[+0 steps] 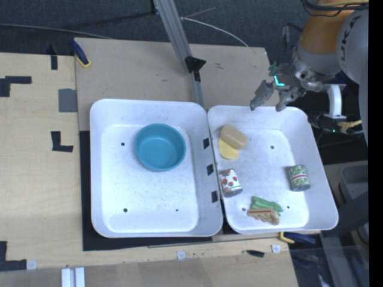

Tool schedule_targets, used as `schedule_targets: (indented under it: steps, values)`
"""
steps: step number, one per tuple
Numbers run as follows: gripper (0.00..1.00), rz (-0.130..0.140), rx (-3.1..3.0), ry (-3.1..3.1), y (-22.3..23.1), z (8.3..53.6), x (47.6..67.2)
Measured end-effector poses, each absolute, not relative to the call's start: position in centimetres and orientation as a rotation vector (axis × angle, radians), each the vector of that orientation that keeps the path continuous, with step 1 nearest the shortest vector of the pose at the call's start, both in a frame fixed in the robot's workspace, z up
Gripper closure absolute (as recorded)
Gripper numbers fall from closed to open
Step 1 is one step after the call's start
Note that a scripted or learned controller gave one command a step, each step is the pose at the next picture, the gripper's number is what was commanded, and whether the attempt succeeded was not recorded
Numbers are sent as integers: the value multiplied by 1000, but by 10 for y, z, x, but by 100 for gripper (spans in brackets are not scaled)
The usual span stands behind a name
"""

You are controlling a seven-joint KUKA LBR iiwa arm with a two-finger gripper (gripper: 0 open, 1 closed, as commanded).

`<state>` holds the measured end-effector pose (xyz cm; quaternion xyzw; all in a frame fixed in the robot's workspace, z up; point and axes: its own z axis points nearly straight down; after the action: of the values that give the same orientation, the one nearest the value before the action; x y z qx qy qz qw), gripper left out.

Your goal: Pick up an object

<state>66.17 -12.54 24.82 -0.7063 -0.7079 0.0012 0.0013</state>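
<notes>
two white bins sit side by side on the bench. left bin (108,160) holds a blue bowl (160,147) toward its far side. right bin (317,178) holds a tan block (234,137) lying on a yellow disc (227,150) near its far left corner, a small can with red spots (230,182) by its left wall, a green can (298,177) near the right wall, and a green and orange toy (264,210) at the near side. the gripper (270,102) hangs over the right bin's far rim, fingers spread apart with nothing between them, well apart from every object.
</notes>
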Motion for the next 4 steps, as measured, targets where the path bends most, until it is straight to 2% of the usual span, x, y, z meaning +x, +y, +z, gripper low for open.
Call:
schedule_targets:
  steps: [1,2,4]
  values:
    - [0,2,-2218,-2223,-125,249,662]
    - [0,8,-2216,-2222,-123,190,670]
    - [0,8,-2215,-2222,-116,90,669]
